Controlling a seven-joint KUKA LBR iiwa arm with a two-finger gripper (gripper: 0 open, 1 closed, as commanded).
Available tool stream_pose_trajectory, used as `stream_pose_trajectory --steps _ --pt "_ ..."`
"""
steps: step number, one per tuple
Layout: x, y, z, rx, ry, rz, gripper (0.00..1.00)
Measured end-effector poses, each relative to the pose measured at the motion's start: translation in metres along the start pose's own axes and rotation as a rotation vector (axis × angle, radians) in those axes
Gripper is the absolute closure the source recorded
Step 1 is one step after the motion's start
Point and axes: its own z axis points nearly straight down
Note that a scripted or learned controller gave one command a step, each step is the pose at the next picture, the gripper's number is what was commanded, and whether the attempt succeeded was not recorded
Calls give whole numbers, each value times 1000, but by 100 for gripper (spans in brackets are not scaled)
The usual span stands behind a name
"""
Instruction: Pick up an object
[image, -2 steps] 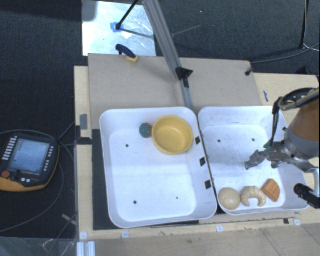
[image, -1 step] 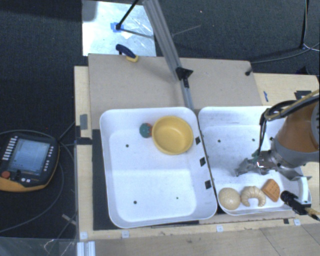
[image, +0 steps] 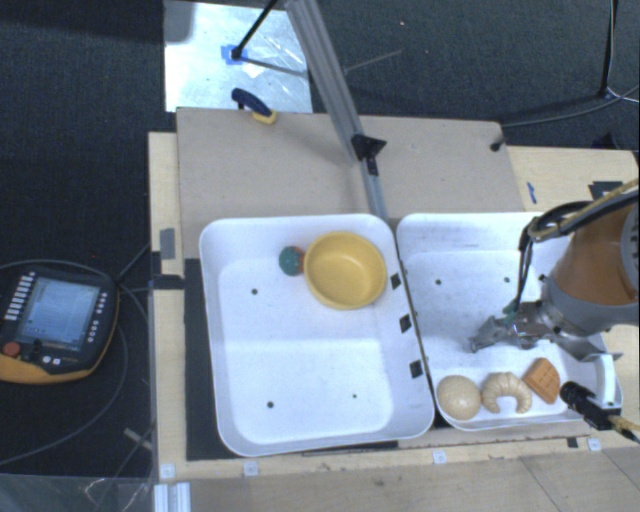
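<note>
— Three food pieces are seen along the right bin's (image: 470, 245) near edge: a pale round roll (image: 459, 397), a croissant (image: 508, 391) and a waffle-like biscuit (image: 543, 379).

— And the gripper (image: 487, 337)?

— It is held low just above them, nothing clasped; whether it is apart cannot be told. A yellow bowl (image: 345, 270) and a green ball (image: 291, 261) are lodged touching in the left bin (image: 300, 400)

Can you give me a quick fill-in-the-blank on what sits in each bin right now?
1. The yellow bowl lies in the ____ bin.
2. The small green ball sits beside the ____.
3. The croissant lies between the cracker and the ____.
4. The gripper hangs over the ____ bin.

Missing words: left; bowl; bread roll; right
</note>
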Motion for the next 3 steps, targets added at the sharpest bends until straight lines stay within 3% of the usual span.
stream_pose_trajectory --steps 1,3 --pt "0 0 -11 -1 0 0 100" --pt "-2 22 -117 -4 -1 -1 100"
